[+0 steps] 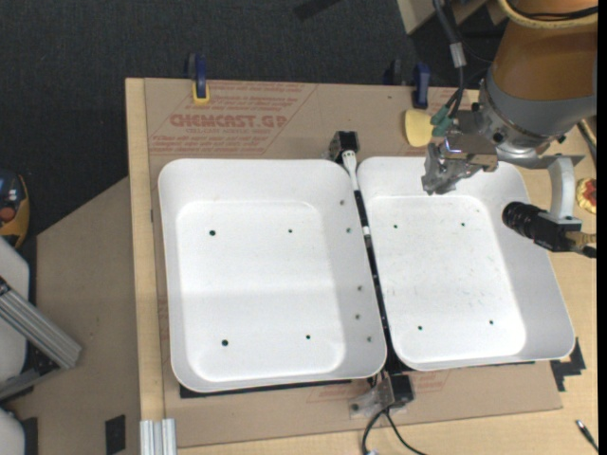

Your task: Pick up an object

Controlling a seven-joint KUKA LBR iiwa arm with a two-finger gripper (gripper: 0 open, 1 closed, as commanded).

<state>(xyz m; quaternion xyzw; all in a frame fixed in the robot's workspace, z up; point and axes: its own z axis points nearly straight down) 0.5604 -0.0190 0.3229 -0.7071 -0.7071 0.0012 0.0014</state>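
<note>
Over right bin far rim: end effector

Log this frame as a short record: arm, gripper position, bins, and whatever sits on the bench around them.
arm: grey with orange band, reaching in from the right
gripper: over the far edge of the right bin
left bin: white, beside the right bin
yellow piece: on the board behind the right bin
blue clamps: at the board's far edge
held object: none seen between the fingers
</note>
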